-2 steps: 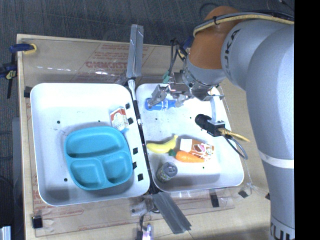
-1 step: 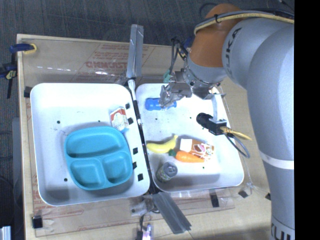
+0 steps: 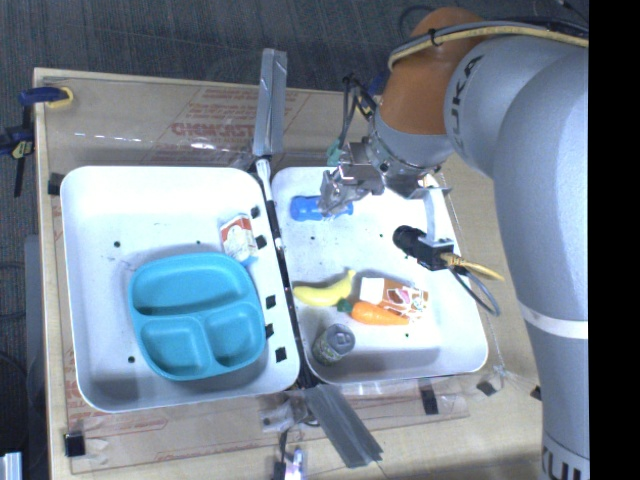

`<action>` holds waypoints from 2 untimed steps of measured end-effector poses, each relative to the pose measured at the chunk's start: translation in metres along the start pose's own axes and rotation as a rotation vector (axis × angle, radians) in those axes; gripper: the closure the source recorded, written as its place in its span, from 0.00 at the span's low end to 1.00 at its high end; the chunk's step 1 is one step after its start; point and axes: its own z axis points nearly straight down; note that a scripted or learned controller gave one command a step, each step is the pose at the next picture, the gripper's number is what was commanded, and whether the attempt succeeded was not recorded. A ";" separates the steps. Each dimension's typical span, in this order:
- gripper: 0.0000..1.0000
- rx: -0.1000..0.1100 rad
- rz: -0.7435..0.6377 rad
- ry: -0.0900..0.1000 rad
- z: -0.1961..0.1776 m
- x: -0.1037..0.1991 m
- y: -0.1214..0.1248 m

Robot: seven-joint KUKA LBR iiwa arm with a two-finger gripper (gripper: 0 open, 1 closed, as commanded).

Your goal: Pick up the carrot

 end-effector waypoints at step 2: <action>0.00 -0.008 0.064 0.002 0.087 -0.087 -0.123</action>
